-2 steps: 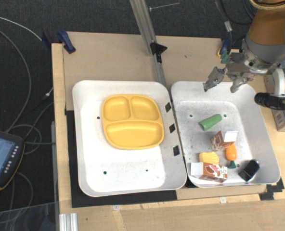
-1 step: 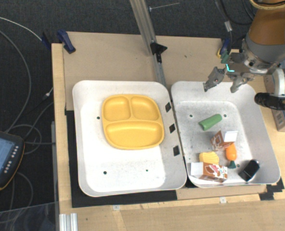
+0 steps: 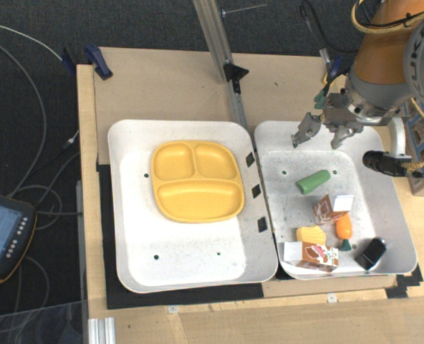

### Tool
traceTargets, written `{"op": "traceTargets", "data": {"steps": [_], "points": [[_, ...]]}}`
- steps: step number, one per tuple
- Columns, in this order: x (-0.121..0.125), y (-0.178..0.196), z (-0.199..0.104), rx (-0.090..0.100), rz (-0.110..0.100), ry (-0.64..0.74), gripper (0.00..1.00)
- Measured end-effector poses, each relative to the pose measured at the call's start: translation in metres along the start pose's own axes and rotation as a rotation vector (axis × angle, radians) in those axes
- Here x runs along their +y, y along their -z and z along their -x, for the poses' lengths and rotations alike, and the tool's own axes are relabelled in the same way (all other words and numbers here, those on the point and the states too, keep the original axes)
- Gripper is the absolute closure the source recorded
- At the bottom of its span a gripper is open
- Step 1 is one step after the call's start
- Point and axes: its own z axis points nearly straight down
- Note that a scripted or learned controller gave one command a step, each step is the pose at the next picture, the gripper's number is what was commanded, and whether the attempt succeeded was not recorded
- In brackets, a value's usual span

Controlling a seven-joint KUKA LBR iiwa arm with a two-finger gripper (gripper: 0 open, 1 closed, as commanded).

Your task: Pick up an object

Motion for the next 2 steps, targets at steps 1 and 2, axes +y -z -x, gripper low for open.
{"op": "traceTargets", "data": {"steps": [1, 2], "points": [[0.001, -0.043, -0.005, 0.0, 0.0, 0.0, 0.0], [-0.004, -0.087, -0.006, 0.0, -0.001, -0.001, 0.0]]}}
